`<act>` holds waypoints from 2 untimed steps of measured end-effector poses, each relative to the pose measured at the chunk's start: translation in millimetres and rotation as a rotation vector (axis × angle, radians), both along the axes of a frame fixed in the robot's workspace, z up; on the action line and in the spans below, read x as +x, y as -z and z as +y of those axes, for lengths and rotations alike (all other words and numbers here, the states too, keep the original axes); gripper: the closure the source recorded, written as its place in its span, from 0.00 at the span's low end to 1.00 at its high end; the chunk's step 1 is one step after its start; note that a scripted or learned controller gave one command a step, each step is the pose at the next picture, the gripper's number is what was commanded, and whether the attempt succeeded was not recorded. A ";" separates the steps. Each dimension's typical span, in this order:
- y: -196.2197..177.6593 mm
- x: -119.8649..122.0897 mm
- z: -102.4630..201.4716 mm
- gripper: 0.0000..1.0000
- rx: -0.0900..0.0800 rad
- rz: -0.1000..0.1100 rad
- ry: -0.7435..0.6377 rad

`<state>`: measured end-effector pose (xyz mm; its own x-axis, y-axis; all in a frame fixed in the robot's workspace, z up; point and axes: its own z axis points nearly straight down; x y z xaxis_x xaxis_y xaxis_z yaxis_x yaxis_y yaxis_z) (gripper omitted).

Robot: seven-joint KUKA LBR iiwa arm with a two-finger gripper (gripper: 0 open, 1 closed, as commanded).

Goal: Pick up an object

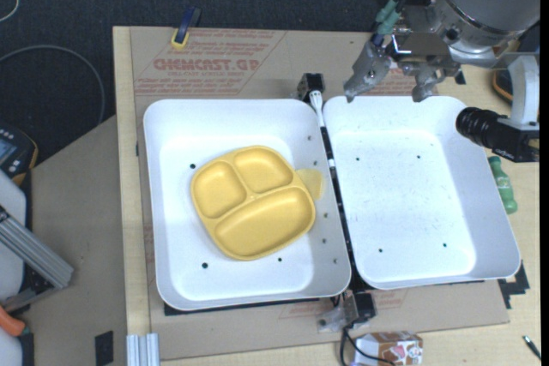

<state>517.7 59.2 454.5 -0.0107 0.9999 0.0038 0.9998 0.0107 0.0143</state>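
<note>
I see the gripper [391, 87] hanging over the far rim of the right bin [480, 261], its two fingers spread apart with nothing between them. The yellow divided plate [251, 201] lies flat in the left bin [163, 184], well apart from the gripper. A smaller yellow piece [310, 181], perhaps part of the plate, shows at its right edge.

Robotics lab: white bins [163, 184] on cardboard-covered bench [214, 56], loose cables [51, 56].
</note>
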 end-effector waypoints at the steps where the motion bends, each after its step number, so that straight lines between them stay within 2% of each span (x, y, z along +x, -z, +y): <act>1: -23.1 -39.7 49.5 0.00 -0.001 0.009 0.004; 2: -32.0 -37.5 47.2 1.00 -0.004 0.009 0.008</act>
